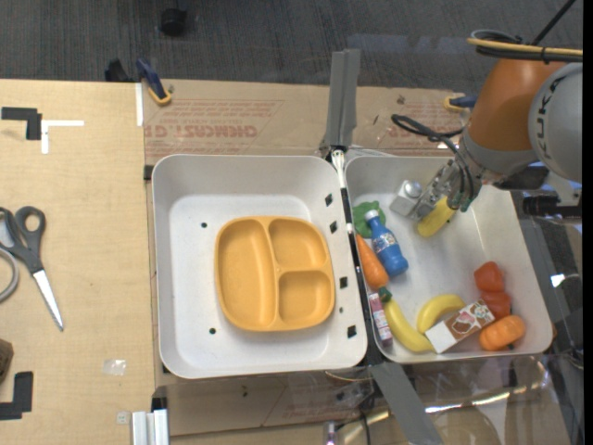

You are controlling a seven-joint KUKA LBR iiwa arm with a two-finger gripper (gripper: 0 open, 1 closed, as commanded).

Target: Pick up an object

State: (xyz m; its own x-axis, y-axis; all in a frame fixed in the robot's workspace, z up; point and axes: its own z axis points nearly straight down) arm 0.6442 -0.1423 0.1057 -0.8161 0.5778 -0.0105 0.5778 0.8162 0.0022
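My gripper (445, 204) hangs over the back of the right bin (530, 248), below the orange wrist band. A small yellow banana-shaped toy (434, 221) sits with its upper end between the fingers, and they are shut on it. A small silver object (408, 198) lies just left of the gripper. Further left along the bin's left wall are a blue bottle (387, 247), a green item (367, 213) and an orange carrot (372, 265).
At the front of the right bin lie two yellow bananas (422, 321), a brown and white box (463, 324), a red toy (491, 281) and an orange one (502, 332). The left bin (176, 248) holds a yellow divided plate (275, 273). Scissors (32, 258) lie on the bench far left.
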